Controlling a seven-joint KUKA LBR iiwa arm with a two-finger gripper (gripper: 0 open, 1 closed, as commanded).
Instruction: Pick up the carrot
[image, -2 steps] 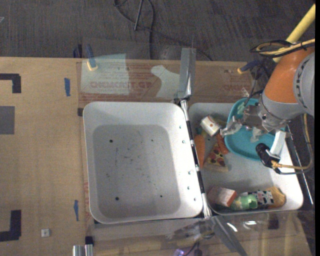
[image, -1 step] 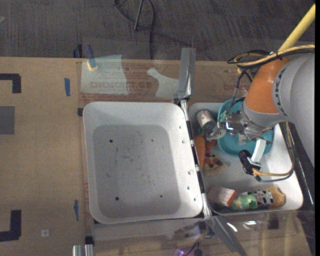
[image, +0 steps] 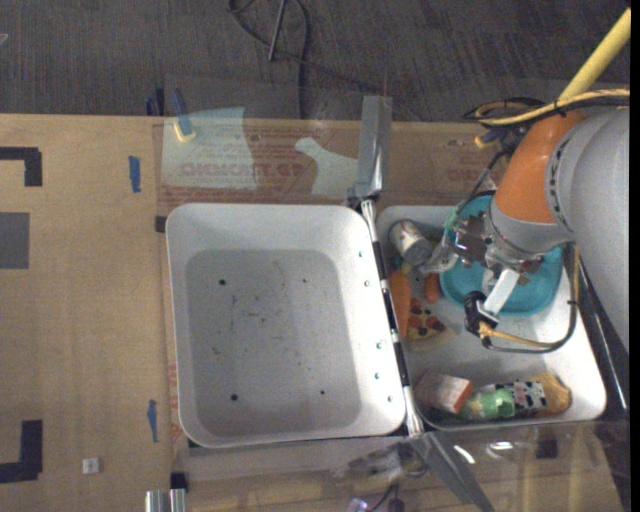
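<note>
We see the grey arm with its orange band (image: 527, 180) reaching in from the right over the right-hand shallow white bin (image: 590, 385). The two-finger gripper (image: 445, 252) sits low in that bin's upper left part, above a round teal plate (image: 530, 290). We cannot tell whether the fingers are spread or pressed together; the wrist body and clutter mask them, and nothing is visibly pinched between them.

The slim orange carrot (image: 400, 293) lies along the left wall of the right bin, just below and left of the gripper, apart from it as far as we can judge. Just above it stands a small metal can (image: 406, 238). A flat pizza-slice toy (image: 427, 324) lies just beside the carrot's lower end. Along the bin's lower edge lie a red-and-white packet (image: 452, 392) and a green-and-tan item (image: 515, 398).

The left-hand white bin (image: 190, 300) rests on the brown cardboard tabletop (image: 80, 300).
</note>
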